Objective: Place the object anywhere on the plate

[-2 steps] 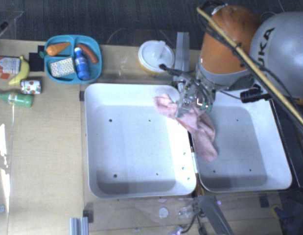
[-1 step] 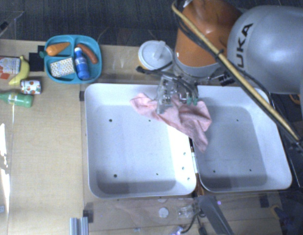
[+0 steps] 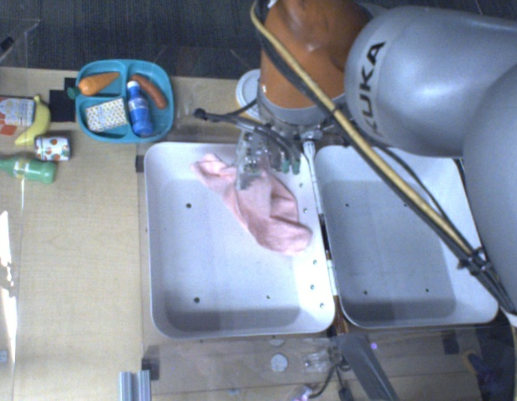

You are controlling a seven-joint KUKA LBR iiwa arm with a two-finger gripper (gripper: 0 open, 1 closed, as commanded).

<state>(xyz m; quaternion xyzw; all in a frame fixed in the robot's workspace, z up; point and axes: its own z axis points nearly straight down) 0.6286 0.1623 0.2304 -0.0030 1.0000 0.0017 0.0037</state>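
Observation:
A crumpled pink cloth (image 3: pixel 266 207) lies in the left white bin (image 3: pixel 200 291), stretching from the bin's upper middle down toward its right wall. My gripper (image 3: pixel 260 164) hangs over the cloth's upper end, at the bin's far right corner, under the orange wrist band (image 3: pixel 304 48). It touches or nearly touches the cloth there; the wrist hides the contact. A blue divided plate (image 3: pixel 162 82) sits on the bench beyond the left bin, to the upper left, holding toy foods and a small blue bottle (image 3: pixel 139 111).
The grey arm (image 3: pixel 442 73) crosses above the right bin (image 3: pixel 400 241). A white round rim (image 3: pixel 246 86) peeks out behind the wrist. Toy items, a yellow banana (image 3: pixel 34 122), a can (image 3: pixel 52 148) and a green bottle (image 3: pixel 24 169), lie on the bench's left.

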